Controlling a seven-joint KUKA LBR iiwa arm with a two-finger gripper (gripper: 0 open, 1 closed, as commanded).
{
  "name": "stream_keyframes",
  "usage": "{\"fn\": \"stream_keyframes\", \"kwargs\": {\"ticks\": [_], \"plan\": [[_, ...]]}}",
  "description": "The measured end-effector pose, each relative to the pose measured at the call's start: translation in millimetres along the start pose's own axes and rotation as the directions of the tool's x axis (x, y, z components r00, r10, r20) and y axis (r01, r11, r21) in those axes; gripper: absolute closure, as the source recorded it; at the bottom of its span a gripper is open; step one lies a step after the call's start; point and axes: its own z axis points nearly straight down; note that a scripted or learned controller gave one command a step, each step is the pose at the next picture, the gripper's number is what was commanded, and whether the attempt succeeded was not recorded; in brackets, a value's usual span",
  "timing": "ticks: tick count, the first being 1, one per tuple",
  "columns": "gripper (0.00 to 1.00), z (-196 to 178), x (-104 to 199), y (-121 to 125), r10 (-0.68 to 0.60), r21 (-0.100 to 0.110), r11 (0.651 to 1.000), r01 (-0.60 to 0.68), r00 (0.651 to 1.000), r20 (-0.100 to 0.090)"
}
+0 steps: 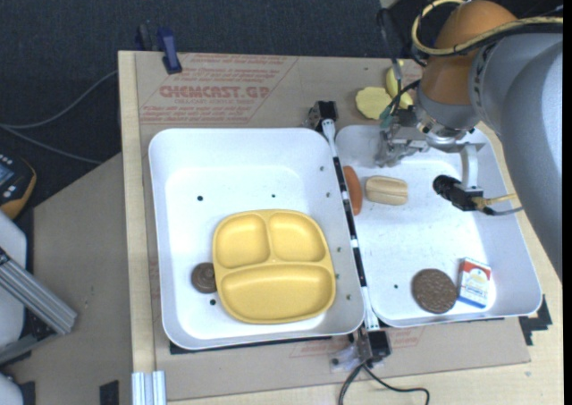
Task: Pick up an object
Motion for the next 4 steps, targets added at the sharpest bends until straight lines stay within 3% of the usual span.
{"fn": "stream_keyframes", "kwargs": {"ticks": [1, 2, 3, 4], "plan": [[0.0, 0.4, 0.0, -0.1, 0.0, 0.001, 1.0, 0.0, 1.0, 0.0], [0.0, 10.9, 4.1, -15.3, 0.003, 0.007, 1.0, -0.003, 1.0, -0.002], [0.0, 10.5, 0.1, -0.4, 0.0, 0.001, 1.0, 0.0, 1.0, -0.001], [0.0, 10.7, -0.8, -47.8, 0.003, 0.01, 1.0, -0.003, 1.0, -0.003]]}}
